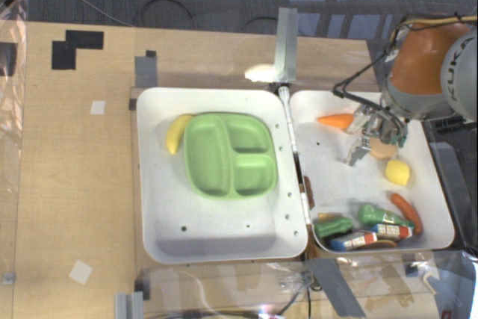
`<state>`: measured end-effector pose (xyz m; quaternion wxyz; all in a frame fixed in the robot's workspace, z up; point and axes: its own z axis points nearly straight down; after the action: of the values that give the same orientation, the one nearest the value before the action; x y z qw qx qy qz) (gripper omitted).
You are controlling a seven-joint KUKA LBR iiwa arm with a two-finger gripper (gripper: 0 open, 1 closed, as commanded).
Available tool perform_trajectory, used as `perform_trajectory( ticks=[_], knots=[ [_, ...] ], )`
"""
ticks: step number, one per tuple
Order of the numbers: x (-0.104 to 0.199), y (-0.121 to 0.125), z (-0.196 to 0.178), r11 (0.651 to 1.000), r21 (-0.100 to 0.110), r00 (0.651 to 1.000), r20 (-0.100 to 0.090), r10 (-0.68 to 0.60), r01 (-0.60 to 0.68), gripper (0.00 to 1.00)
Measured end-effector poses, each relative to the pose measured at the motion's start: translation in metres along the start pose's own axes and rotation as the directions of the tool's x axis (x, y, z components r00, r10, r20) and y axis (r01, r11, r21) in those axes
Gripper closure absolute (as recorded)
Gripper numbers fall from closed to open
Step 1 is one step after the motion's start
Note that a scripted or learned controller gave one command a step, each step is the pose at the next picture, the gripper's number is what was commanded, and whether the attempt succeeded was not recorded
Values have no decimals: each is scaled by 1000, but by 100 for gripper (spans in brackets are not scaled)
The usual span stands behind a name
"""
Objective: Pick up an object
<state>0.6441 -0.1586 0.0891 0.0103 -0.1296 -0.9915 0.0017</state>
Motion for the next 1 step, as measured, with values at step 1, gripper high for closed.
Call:
perform_trajectory(
  ticks=[1],
  knots=[
    [21, -8, 1, 999, -8, 999, 31, 32, -32, 0]
  ],
)
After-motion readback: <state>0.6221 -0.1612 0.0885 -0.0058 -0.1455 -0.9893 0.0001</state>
